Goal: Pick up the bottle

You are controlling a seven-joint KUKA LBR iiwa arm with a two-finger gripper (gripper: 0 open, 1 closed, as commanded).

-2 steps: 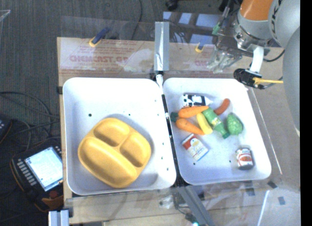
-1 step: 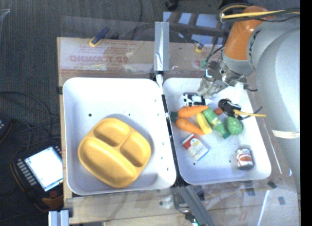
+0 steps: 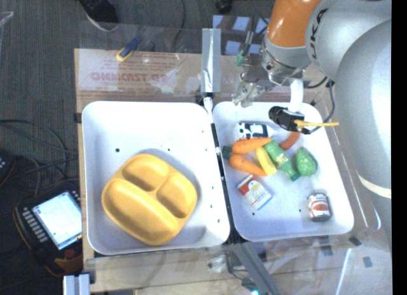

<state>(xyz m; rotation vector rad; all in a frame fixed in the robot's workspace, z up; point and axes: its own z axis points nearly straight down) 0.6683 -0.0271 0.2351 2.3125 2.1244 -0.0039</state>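
camera view: gripper (image 3: 245, 96) over the right bin's (image 3: 337, 224) far-left rim, fingers apart, nothing between them | green bottle (image 3: 280, 158) lying (tilted) mid-bin, touching the carrots (image 3: 249, 154) and banana (image 3: 265, 160) | yellow tray (image 3: 150, 197) in left bin (image 3: 95, 135)

arm (image 3: 356, 65): cut off at top and right edges | gripper (image 3: 245, 93): blurred, finger state unclear

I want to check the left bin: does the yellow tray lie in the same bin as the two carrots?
No. The yellow tray lies in the left bin, while both carrots lie in the right bin.
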